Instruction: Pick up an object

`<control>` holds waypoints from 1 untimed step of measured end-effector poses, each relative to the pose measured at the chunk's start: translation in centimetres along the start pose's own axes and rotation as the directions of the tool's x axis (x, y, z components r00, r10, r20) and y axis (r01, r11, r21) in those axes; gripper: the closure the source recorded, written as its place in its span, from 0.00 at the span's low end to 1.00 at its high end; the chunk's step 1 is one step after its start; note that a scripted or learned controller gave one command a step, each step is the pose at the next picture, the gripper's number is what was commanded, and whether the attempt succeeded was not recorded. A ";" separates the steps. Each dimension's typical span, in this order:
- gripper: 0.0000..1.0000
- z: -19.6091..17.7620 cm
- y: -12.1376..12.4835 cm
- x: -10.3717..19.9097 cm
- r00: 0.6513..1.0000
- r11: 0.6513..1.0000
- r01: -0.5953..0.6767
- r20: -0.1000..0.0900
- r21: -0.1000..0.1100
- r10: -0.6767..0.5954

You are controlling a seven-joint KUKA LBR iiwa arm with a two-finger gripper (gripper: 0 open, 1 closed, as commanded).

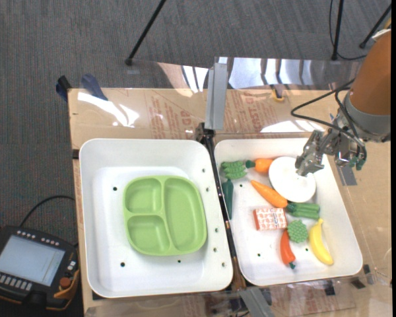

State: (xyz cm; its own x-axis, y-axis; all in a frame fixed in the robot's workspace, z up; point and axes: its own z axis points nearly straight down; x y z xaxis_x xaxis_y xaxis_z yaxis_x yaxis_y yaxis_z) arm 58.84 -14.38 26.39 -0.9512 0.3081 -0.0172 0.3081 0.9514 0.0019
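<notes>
Bright, even overhead light fills the scene. Strong white glare streaks the clear plastic sheet (251, 111) behind the two white bins (92, 177), which look nearly washed out. Shadows beneath objects are soft and faint. Focus is reasonably sharp, though fine detail is grainy.

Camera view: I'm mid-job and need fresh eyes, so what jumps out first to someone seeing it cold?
The green tray stands out most, lying alone in the left bin. Next comes the bright clutter in the right bin: a white plate, carrots, a banana and a small carton. The gripper hangs over the plate's right edge, reaching in from the right.
</notes>
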 end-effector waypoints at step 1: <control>1.00 15.6 0.4 6.0 0.999 1.000 0.014 -0.034 0.001 -0.014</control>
State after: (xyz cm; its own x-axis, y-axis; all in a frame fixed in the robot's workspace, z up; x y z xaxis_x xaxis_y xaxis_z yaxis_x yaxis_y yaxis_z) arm 53.53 -12.16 10.69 -0.9555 0.2945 0.0172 0.2945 0.9556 0.0002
